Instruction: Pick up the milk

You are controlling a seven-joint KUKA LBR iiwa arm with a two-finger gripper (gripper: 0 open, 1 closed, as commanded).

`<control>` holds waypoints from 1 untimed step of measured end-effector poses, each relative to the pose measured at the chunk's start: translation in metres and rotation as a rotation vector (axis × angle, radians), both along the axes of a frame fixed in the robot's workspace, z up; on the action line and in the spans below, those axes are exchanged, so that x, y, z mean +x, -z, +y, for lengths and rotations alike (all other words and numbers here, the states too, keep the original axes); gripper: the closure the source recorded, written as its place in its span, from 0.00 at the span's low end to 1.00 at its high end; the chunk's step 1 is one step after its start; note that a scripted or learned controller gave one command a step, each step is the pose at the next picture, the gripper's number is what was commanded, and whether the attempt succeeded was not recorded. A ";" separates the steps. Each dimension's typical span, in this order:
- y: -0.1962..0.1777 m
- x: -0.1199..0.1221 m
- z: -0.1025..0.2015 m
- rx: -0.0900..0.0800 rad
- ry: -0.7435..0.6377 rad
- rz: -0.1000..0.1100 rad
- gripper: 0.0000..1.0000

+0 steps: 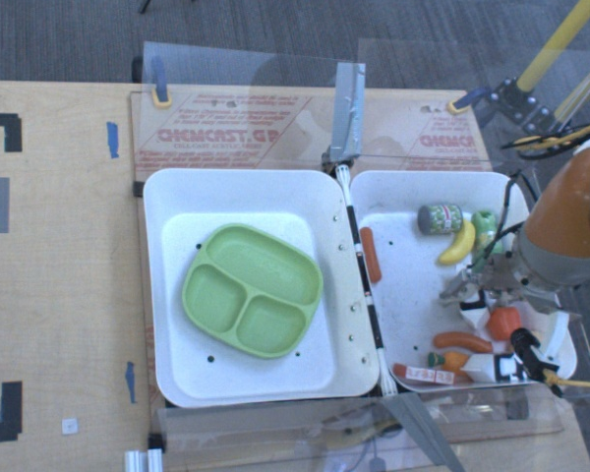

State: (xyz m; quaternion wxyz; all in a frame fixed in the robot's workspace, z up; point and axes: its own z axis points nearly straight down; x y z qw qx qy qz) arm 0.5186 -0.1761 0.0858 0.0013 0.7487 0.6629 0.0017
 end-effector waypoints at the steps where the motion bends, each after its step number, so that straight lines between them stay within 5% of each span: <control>1: -0.008 0.001 -0.001 -0.001 0.001 -0.001 1.00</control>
